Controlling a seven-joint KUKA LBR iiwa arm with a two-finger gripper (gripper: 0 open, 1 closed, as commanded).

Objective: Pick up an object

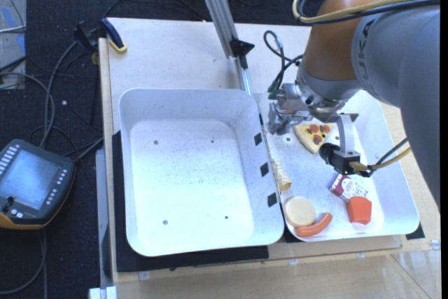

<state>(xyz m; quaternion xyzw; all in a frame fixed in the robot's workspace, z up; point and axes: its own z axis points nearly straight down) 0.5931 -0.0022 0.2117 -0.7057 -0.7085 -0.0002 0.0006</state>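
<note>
The pincer [280, 124] hangs low over the back left of the right bin [399, 213], just beside the toy pizza slice [313, 134]; whether it is clenched or released I cannot tell, since the metal wrist parts crowd together there.

The objects to pick from all lie in the right bin. The pizza slice sits near the pincer, flat and thin. It looks like light, stiff plastic, and a flat thing of that kind would probably be hard to pinch except across its narrow edges. Toward the front lie a round cream bun [301, 209] touching a red sausage [313, 225], and to their right a red cup-like piece [359, 210] just beside a small maroon packet [346, 186]. The sausage, narrow and rounded, seems the easiest to grip across its middle, though its smooth skin may slip.

The left bin [189, 171] is white and shallow. Both bins rest on a pale worktop [175, 52], with cables and a teach pendant [31, 182] on the dark floor to the left.
</note>
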